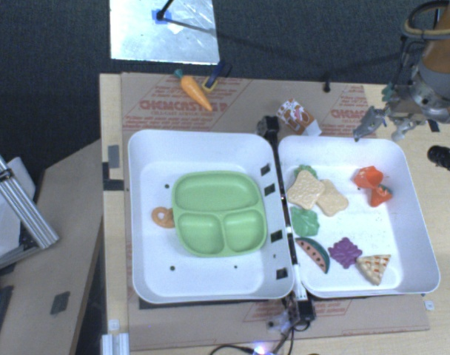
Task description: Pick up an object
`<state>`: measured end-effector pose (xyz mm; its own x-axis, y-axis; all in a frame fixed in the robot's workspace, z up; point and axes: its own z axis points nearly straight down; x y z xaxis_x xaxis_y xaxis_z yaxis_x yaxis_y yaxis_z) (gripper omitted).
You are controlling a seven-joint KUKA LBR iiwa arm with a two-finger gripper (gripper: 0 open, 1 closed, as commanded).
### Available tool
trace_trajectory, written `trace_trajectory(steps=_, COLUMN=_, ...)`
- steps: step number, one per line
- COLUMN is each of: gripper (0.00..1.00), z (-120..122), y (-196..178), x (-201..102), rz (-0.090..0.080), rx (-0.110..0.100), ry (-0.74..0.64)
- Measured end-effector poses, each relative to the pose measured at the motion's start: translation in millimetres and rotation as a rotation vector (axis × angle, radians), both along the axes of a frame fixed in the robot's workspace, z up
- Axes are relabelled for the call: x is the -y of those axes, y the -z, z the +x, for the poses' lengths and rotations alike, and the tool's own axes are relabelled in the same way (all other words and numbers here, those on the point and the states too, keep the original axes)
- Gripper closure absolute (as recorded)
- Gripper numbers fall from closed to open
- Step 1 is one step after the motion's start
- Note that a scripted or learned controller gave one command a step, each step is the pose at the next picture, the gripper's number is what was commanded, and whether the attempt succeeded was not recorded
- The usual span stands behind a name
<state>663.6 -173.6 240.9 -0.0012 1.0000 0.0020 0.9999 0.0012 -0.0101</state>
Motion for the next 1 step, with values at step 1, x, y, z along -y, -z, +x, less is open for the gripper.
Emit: trace_trajectory(steps=1, gripper=0.00, z=2.4, y=-8.0, x=-0.5, rz=-0.002, rx=0.012, ry=-0.002)
